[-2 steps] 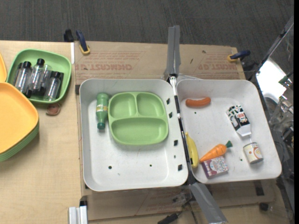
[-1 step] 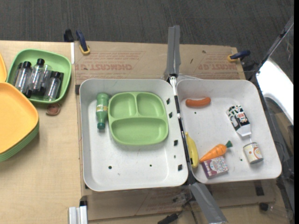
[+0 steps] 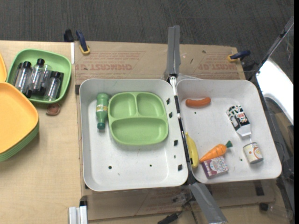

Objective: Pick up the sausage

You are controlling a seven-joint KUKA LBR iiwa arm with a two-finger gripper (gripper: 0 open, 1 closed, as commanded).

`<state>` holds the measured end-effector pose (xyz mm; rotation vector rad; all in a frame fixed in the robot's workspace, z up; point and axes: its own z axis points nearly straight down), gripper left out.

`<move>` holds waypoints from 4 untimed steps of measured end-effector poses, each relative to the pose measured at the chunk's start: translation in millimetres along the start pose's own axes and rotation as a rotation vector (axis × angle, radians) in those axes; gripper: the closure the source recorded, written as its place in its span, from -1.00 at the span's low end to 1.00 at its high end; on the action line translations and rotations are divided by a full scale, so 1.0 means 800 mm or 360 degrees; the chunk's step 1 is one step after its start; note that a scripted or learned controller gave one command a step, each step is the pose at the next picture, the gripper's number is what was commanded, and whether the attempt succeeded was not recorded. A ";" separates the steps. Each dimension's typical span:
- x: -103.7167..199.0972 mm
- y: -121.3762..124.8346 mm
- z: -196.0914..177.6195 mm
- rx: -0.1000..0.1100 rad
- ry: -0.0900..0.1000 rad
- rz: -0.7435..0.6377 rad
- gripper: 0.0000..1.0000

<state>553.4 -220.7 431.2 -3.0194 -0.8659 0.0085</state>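
Bench seen from above, with places given relative to the sausage.

The sausage (image 3: 198, 101) lies on its side on the bare floor of the right bin (image 3: 210, 127), in the far corner next to the wall shared with the left bin (image 3: 131, 169). Nothing touches it or lies over it, and the floor around it is open on all sides.

**In the same bin**
- A black-and-white carton (image 3: 238, 118) lies to the sausage's right, apart from it and slightly nearer the camera.
- A small can (image 3: 252, 153) lies well apart, towards the near right corner.
- A carrot (image 3: 215, 152) lies well nearer the camera than the sausage. A purple box (image 3: 215, 167) touches the carrot's near side.
- A banana (image 3: 191, 148) lies along the shared wall, nearer the camera than the sausage.

**Across the shared wall, left of the sausage**
- A green divided plate (image 3: 138, 118) rests in the left bin.
- A green bottle (image 3: 101, 110) lies just beyond the plate's left edge.

**Far left of the sausage, outside both bins**
- A green tray (image 3: 60, 65) holds small dark-capped bottles (image 3: 37, 78).
- A stack of orange plates (image 3: 16, 122) sits nearer the camera than the tray.

Whether the gripper is released or clenched cannot be told, and nothing grasps the sausage.
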 end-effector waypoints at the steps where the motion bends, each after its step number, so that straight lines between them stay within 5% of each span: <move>1: 0.069 0.044 -0.011 0.0000 0.0000 -0.0205 1.00; 2: 0.083 0.040 -0.011 0.0001 0.0000 0.0563 1.00; 3: 0.104 0.066 -0.010 0.0001 0.0001 0.0293 1.00; 4: 0.101 0.040 -0.011 0.0003 -0.0001 0.0544 1.00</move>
